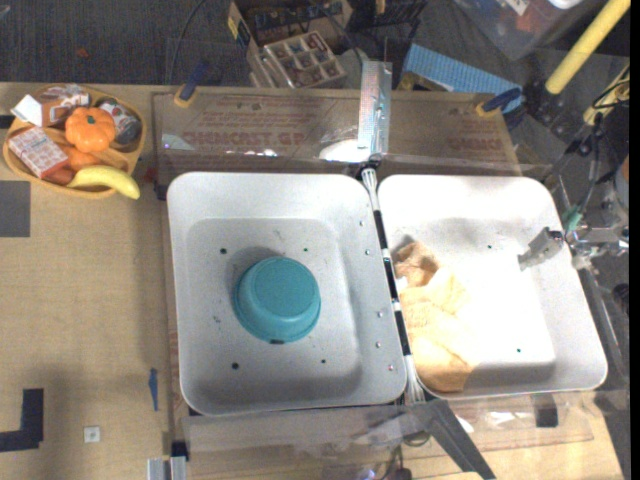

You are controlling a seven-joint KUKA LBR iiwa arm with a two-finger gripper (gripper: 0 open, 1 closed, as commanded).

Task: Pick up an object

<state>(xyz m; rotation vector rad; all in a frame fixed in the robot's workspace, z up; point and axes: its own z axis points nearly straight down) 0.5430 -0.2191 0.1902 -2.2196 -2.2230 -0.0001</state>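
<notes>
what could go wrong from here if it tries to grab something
The end effector sits at the right bin's right rim, far from anything to grasp. The tan, limp-looking items lie pressed against the bin's left wall, so the wall may block a clean grip. The teal bowl in the left bin lies upside down, and its smooth rounded base could slip away.

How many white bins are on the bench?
2. The left bin holds a teal bowl. The right bin holds tan pieces along its left side.
</notes>
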